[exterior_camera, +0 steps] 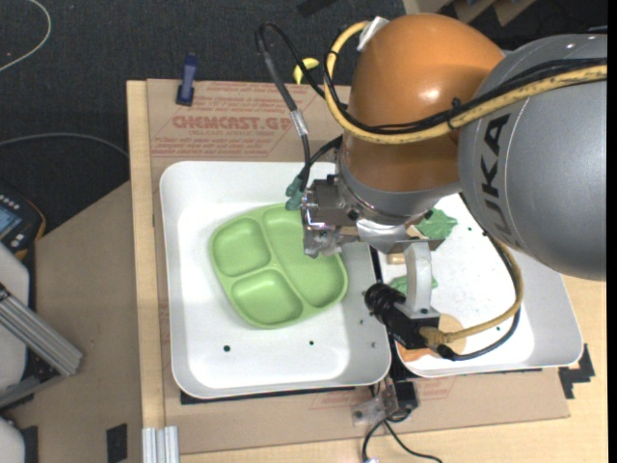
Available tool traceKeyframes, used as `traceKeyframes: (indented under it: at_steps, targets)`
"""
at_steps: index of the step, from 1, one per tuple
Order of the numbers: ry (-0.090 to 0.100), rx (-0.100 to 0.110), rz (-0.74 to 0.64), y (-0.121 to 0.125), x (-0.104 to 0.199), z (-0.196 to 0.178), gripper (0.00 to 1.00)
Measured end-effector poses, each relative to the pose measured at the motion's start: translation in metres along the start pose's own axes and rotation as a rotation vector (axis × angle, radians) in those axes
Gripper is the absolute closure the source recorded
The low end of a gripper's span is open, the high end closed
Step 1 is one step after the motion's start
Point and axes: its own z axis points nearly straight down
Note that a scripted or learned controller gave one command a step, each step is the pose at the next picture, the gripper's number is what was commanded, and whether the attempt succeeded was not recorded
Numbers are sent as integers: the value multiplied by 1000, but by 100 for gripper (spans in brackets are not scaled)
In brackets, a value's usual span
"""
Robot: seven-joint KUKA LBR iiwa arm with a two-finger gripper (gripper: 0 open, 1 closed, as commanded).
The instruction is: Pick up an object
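A light green divided plate (275,268) lies tilted in the left bin (193,258), filling its middle. My gripper (324,228) hangs under the big orange wrist band (415,75), right over the plate's right rim near the wall between the two bins. The arm's bulk hides the gripper's tips. A small dark green piece (294,194) peeks out just behind the plate, beside the gripper body. In the right bin (540,345) another dark green piece (440,226) shows under the arm, and a tan object (451,332) lies at the near edge.
The grey arm (549,162) covers most of the right bin. Black and yellow cables (289,95) loop off the wrist over the back of the left bin. A blue clip (186,78) sits on the cardboard sheet (222,123) behind the bins.
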Motion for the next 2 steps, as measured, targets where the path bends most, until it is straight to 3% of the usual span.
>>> traceKeyframes:
  at_steps: [1,2]
  targets:
    - [-2,-2,7,1,-23,-82,100]
    - [-3,0,7,1,-34,-123,100]
